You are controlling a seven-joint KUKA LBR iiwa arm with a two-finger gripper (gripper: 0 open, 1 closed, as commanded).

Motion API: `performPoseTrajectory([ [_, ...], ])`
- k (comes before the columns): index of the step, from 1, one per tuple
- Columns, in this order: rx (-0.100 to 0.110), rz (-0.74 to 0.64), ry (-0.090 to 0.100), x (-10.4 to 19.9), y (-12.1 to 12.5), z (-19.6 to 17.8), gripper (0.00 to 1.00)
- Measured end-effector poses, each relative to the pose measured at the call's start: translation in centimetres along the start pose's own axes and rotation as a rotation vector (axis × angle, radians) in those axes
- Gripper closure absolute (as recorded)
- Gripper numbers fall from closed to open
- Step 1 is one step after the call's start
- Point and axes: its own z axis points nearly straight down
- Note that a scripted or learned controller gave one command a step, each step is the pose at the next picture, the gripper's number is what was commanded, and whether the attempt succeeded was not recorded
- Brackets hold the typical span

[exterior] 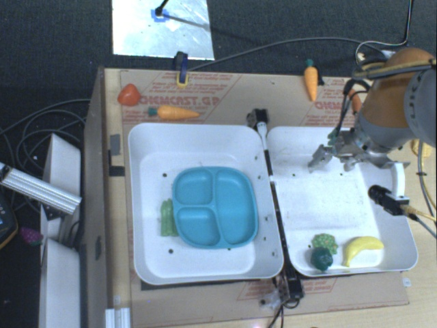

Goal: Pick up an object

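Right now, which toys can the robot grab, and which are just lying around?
For the job: gripper, banana, green toy, dark teal toy, all in the right bin.

Just lying about: blue plate, green piece, two carrots, tomato.

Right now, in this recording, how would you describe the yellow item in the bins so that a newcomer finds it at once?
Start at the right-hand white bin, the one under the arm's hand. Look to its near right corner, where a small cluster lies. The banana is the curved yellow piece at the cluster's right, beside a pale green lumpy toy and a dark green one.
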Motion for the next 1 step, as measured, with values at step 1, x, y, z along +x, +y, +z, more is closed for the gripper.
performPoseTrajectory([
  [1,0.004,0.006,-0.001,-2.81,0.13,-1.08,0.00],
])
